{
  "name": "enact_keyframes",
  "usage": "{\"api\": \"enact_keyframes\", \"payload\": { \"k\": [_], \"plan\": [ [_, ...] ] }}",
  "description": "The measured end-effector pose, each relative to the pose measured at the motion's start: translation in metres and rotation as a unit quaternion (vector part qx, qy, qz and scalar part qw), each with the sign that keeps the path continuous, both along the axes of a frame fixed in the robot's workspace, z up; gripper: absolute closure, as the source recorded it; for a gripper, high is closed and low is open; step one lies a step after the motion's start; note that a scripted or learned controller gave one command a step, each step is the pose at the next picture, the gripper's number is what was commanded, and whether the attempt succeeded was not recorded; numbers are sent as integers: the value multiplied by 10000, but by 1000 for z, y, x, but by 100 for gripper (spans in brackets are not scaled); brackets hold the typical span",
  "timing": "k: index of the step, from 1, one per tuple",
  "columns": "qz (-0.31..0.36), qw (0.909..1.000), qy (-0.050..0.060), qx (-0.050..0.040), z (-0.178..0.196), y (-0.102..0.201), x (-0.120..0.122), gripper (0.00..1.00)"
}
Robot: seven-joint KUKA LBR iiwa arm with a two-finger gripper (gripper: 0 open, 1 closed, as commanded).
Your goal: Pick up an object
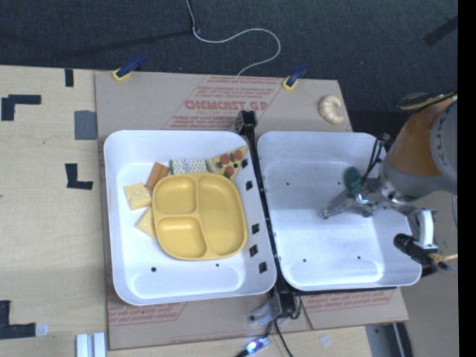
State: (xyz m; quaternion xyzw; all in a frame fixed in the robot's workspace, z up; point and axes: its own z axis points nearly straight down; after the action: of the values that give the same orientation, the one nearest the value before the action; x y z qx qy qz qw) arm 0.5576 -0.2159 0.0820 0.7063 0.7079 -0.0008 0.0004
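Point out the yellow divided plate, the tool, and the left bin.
yellow divided plate (pixel 199 216), camera view, centre where the dividers meet.
tool (pixel 332 210), camera view, tip of the fingers.
left bin (pixel 186 282), camera view, bare floor near front.

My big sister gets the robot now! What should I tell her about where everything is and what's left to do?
Gripper: low over the floor of the right-hand white bin; nothing shows between its fingers, and whether they are open or shut cannot be told.
Things: the yellow three-compartment plastic plate lies in the left-hand white bin, over small flat food-like pieces (tan squares, a pizza-like slice) along its top and left edges. A small green object sits by the wrist in the right bin.
Done: nothing picked up yet.
Left: grasp one object and lift it.
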Motion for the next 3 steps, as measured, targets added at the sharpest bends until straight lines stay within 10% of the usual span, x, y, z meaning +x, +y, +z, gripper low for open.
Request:
{"api": "enact_keyframes", "payload": {
  "k": [1,3],
  "plan": [
    [-3,10000,-14,-5,14,0,1,100],
    [-7,10000,-14,4,117,-3,5,100]
  ]
}}
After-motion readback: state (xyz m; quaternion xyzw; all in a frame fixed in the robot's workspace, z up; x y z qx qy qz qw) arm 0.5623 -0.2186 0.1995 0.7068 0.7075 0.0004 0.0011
